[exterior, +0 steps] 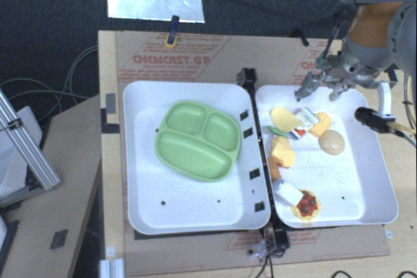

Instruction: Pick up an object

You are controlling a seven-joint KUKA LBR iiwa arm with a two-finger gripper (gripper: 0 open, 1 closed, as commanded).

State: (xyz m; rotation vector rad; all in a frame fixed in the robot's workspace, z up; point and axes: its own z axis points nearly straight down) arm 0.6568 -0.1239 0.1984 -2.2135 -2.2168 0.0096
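Lying in the right bin [371,198], the small food items [301,140] cluster toward its left side, none lifted. Judged step: approach. The gripper [320,88] hangs above the bin's far rim, fingers [304,90] apart and empty, items nearer the camera. Next move: descend over one item, then close.

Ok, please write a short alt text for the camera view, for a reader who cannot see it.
A robot gripper hangs open above the far edge of the right bin, which holds small toy food items. The left bin holds a green divided plate.
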